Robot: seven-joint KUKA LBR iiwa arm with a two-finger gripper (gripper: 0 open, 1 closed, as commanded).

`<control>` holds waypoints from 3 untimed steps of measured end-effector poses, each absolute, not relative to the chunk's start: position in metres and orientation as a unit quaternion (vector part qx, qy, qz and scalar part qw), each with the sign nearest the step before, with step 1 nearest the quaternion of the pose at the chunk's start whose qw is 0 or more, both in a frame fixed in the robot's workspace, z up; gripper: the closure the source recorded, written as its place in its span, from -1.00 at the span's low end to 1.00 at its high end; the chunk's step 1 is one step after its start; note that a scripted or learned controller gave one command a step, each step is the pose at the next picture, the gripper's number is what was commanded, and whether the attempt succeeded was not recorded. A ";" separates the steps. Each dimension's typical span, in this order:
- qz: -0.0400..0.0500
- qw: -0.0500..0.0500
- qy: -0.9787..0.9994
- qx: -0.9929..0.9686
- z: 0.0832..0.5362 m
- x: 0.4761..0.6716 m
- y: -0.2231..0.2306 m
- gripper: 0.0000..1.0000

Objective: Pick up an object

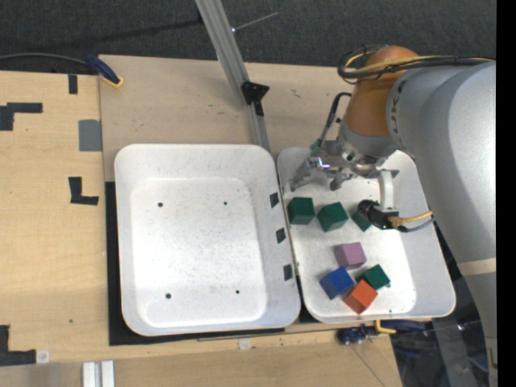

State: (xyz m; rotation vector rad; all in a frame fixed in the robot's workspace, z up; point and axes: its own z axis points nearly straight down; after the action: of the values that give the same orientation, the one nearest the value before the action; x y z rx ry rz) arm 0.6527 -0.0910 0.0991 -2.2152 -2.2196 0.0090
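Note:
Several small cubes lie in the right bin (423,293): a green cube (301,210), a second green cube (332,216), a purple cube (350,255), a blue cube (337,282), a small green cube (376,277) and an orange cube (362,296). My gripper (315,181) hangs at the far end of this bin, just behind the first two green cubes. Its fingers are spread open with nothing between them. Another dark green piece (360,220) is partly hidden by a black part of the wrist.
The left bin (193,240) lies beside the right one. A slanted metal pole (230,43) runs down to the bins' far edge. The grey arm (451,135) covers the right bin's right side. A yellow-and-blue item (105,69) lies on the bench at back left.

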 end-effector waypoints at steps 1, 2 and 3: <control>0.002 0.001 -0.708 -0.707 0.091 0.652 -0.090 -1.00; 0.001 0.001 -0.708 -0.706 0.102 0.652 -0.089 1.00; -0.002 -0.002 -0.708 -0.707 0.164 0.649 -0.090 1.00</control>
State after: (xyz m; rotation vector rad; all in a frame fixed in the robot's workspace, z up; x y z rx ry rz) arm 0.6488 -0.0895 0.1640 -2.2225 -2.2262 -0.0051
